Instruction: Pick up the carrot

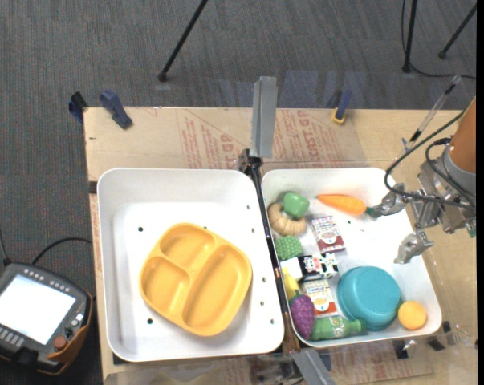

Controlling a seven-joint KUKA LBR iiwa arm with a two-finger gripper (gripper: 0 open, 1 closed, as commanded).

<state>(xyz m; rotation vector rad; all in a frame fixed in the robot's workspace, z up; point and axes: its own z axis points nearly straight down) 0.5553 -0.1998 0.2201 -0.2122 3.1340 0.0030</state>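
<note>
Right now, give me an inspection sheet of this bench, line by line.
Surface: bench bearing two white bins side by side.
Job's things: carrot lying in the right bin, near its far wall.
Clutter: yellow tray in the left bin; teal bowl, orange ball, toy foods and small cartons in the right bin.
Gripper: gripper over the right bin, right of the carrot, holding nothing.
Cables: black cable by the arm.
Surroundings: tablet on carpet; stand legs.
</note>
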